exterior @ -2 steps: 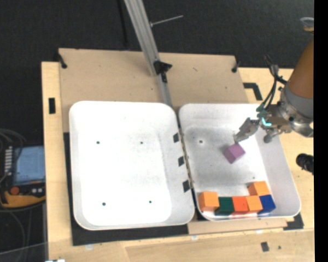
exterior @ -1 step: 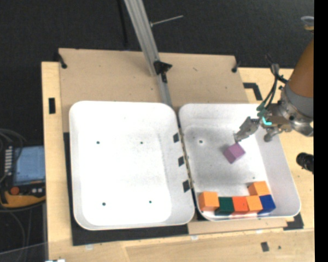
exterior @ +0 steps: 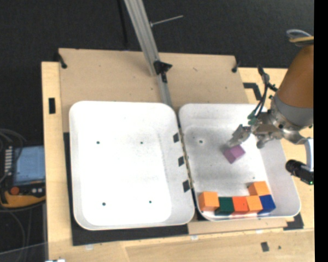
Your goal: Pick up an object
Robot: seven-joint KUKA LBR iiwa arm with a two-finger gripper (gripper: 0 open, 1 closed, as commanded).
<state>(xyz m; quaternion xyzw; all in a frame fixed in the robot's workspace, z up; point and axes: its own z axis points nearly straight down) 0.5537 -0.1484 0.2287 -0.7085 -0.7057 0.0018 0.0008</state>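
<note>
A purple block lies in the middle of the right bin. My gripper hangs over this bin, just up and to the right of the block. Its fingers stand spread, open, and the left fingertip is right at the block's upper edge. The block is not between the fingers. The grey arm with its orange band comes in from the right.
Along the right bin's front edge sits a row of blocks: orange, green, red-orange, orange and blue, with another orange one behind. The left bin lies beside it. A metal rail slants across the back.
</note>
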